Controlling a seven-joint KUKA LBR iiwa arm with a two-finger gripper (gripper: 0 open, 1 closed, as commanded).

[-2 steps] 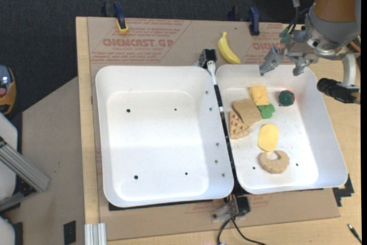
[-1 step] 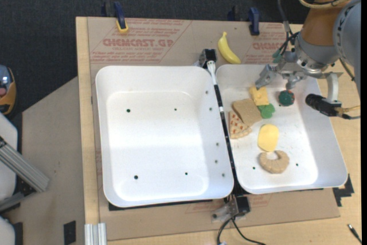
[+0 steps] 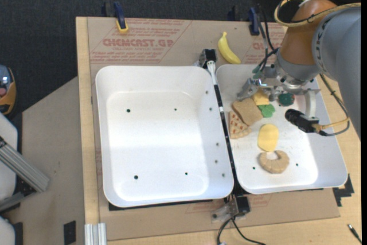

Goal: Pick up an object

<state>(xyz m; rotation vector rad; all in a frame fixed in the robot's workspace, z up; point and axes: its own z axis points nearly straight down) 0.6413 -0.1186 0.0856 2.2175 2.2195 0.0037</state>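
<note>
From my console, the grey arm (image 3: 338, 37) comes in from the upper right of the frame and ends over the back part of the right bin (image 3: 321, 172). The left bin (image 3: 155, 135) takes up the middle of the picture. The gripper (image 3: 265, 88) hangs low over the cluster of toy food at the bin's upper left; I cannot tell how its jaws stand, because the wrist hides them from above.

What the next move turns on, as I judge it: the tan bread slice (image 3: 248, 111) lies just below and left of the gripper, its long side running diagonally from upper left to lower right. It rests flat and overlaps the waffle piece (image 3: 237, 125). A small green block (image 3: 266, 111) sits just beside it, almost under the gripper. Lower in the frame lie a yellow lemon-like piece (image 3: 268, 137) and a beige ring (image 3: 274, 162). A banana (image 3: 228, 50) lies outside the bins, top centre.
</note>
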